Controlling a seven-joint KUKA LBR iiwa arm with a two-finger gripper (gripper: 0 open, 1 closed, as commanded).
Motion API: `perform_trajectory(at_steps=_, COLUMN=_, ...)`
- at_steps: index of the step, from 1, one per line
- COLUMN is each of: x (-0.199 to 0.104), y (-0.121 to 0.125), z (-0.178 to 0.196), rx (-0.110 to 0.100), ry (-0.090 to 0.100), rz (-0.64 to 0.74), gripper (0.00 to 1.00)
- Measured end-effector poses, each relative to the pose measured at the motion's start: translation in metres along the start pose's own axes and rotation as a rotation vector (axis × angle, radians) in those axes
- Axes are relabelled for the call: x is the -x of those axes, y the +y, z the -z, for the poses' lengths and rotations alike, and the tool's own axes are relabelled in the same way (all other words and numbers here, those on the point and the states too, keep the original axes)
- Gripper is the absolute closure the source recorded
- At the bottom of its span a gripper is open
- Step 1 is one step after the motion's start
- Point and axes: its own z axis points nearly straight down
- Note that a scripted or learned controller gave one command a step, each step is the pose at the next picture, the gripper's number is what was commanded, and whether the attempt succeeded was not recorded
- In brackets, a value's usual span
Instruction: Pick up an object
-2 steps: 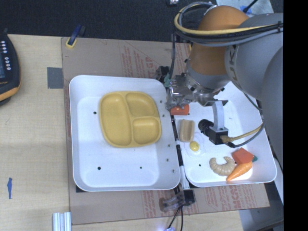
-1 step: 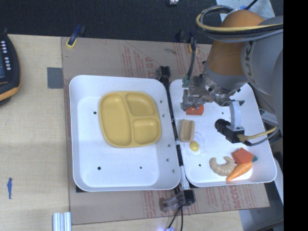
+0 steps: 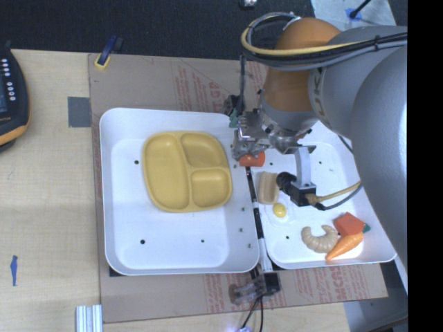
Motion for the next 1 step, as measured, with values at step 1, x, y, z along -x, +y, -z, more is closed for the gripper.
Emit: perform_trajectory(at_steps=1, x=0.0187, y=0.0167, z=0.0104, rx=0.009, ry=-0.002, rz=-0.007, gripper=1.0)
